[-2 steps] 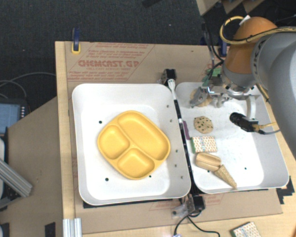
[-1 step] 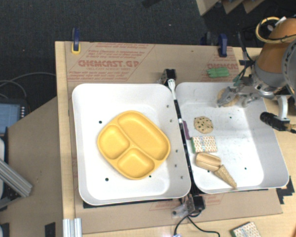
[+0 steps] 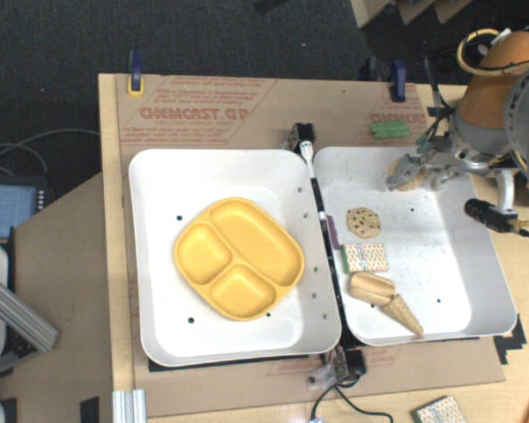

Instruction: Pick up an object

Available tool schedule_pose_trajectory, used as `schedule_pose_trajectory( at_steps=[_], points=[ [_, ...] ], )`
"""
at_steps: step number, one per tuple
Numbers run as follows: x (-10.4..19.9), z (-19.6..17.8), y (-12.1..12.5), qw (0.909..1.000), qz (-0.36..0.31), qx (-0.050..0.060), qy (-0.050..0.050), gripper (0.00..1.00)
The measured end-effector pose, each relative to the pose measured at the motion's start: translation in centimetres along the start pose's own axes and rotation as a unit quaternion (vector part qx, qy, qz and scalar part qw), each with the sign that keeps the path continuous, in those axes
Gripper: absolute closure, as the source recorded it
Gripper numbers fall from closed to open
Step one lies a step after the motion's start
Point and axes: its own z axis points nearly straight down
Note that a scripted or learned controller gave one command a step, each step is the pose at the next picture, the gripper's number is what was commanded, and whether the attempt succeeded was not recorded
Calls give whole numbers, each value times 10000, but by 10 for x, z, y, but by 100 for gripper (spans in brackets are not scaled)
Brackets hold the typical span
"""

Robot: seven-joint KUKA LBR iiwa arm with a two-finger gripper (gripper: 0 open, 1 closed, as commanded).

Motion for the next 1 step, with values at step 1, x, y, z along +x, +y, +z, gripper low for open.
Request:
schedule_pose_trajectory(
  at_steps=[1],
  points=[
    [-8, 0, 1, 10000, -19, 31, 79, 0]
  ],
)
